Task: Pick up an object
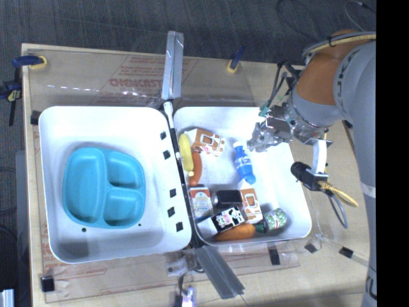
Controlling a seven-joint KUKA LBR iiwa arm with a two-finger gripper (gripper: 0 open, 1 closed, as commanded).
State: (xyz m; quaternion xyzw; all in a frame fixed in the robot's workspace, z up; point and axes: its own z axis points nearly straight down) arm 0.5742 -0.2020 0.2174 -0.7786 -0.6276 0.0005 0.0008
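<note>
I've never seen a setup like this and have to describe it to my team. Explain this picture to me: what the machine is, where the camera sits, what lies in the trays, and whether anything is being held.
One camera, fixed above a bench, looks down at a slant. The grey and orange shape at the right is a robot arm. Its grasping part, the end effector, hangs over the upper part of the right bin. I see nothing between its fingers, so nothing appears to be held.

Two shallow white bins sit side by side. The left bin holds a blue divided tray. The right bin holds a pile of small things: a banana, a blue bottle, a carrot, a green can and several small cartons, one near the top. Blue clamps grip the bench's edges.

The arm's job is to pick up one of these things.
</note>
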